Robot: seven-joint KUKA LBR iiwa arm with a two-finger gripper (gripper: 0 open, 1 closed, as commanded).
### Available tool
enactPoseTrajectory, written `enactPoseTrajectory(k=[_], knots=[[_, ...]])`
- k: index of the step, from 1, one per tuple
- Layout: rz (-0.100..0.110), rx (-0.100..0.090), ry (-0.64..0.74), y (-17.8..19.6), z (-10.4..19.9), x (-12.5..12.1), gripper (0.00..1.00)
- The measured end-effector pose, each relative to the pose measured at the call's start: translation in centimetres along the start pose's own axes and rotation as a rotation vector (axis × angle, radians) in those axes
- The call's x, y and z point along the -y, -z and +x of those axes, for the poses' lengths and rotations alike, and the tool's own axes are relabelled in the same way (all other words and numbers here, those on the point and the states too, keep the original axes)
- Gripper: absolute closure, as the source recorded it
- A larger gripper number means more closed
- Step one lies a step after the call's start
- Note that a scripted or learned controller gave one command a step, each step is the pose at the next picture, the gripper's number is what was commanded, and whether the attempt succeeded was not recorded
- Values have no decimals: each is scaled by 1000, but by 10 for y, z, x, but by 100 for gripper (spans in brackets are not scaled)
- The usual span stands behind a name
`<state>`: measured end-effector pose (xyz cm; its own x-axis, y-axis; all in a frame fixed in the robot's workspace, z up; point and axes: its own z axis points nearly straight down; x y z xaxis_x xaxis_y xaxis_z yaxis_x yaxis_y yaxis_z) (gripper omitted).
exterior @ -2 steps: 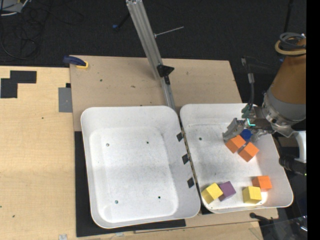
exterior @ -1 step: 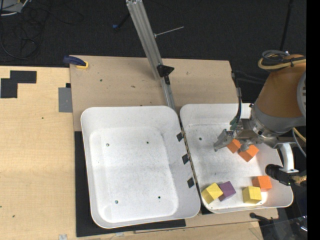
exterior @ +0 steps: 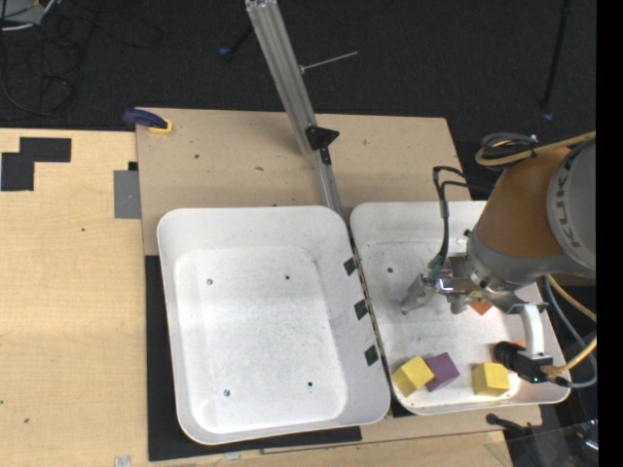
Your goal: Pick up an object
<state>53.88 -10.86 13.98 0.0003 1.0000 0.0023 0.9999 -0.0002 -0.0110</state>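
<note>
The gripper (exterior: pixel 421 295) hangs over the right bin (exterior: pixel 389 236), finger state unclear. Open floor lies leftward; yellow block (exterior: pixel 413 374), purple block (exterior: pixel 442 369) and another yellow block (exterior: pixel 491 378) crowd the near rim.

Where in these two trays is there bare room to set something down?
The left bin shows bare floor wall to wall. In the right bin, the far-left corner is free; its near edge is crowded by two yellow blocks and a purple block.
</note>
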Motion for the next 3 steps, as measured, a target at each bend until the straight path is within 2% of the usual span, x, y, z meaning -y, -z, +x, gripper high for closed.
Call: enactPoseTrajectory(k=[1,2,3], knots=[[-10,1,-1,-49,1,-1,0],[-9,-1,-8,-37,-1,-1,100],[-12,2,-6,6,-8,-3,100]])
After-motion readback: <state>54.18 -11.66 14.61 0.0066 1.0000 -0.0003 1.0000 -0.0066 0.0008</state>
